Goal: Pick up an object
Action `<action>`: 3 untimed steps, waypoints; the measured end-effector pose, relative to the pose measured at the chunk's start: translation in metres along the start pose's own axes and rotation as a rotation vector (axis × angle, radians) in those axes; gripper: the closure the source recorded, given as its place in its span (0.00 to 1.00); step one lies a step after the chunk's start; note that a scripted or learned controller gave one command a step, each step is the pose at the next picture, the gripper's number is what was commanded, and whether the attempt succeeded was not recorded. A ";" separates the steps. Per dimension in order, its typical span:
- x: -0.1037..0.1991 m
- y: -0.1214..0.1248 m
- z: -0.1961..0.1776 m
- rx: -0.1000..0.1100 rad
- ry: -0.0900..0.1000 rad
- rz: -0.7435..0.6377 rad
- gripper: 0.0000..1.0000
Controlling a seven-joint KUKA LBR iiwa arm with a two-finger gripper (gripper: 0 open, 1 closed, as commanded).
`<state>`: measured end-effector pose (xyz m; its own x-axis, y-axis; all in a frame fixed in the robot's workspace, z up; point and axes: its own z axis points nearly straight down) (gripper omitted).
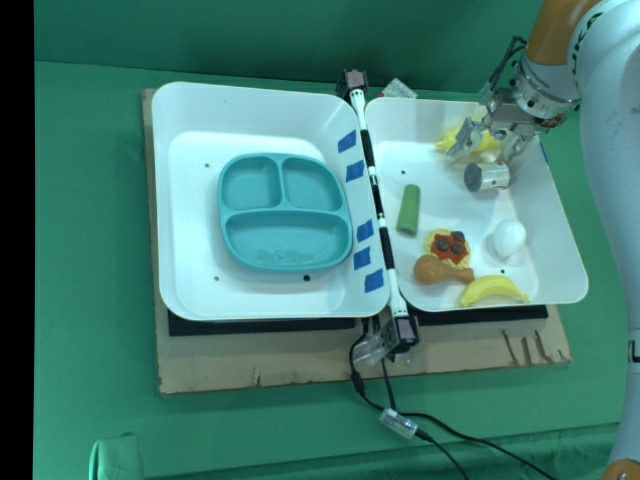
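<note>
The gripper [487, 140] hangs over the far part of the right bin [560, 268], with the arm [610, 88] reaching in from the right. Its fingers stand apart, and nothing is seen clamped between them. Just below the fingertips lies a small metal can [487, 176] on its side, its open or flat end facing the camera. Touching or just beside the left finger lies a yellow object [462, 136], partly covered by the gripper; its exact shape cannot be told.

Judged as the nearest candidates, both differ in handling. The can appears rigid, light and smooth; it is likely to roll or slip if pinched across its curved wall off-centre. Take hold across the middle of the cylinder, fingers square to its axis. The yellow object looks like a light plastic toy, stiff and slightly slippery.

Other pieces lie nearer in the same bin: a green cylinder [408, 209] toward the left wall, a white egg [509, 237], a pizza slice [449, 247], a chicken drumstick [438, 269] and a banana [491, 290]. The egg is round and smooth, a poor grip. The green cylinder stands apart from its neighbours and offers parallel sides.

The left bin [190, 128] holds a teal divided plate [283, 212].
</note>
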<state>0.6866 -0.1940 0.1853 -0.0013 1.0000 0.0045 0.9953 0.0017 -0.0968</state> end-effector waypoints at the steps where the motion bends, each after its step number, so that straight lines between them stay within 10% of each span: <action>1: -0.003 -0.001 -0.016 0.000 -0.009 0.005 1.00; 2: -0.003 0.000 -0.017 -0.004 -0.011 0.006 0.00; 3: -0.004 0.000 -0.036 -0.015 -0.019 0.010 1.00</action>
<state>0.6905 -0.1985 0.2214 0.0065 0.9999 -0.0155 0.9966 -0.0077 -0.0816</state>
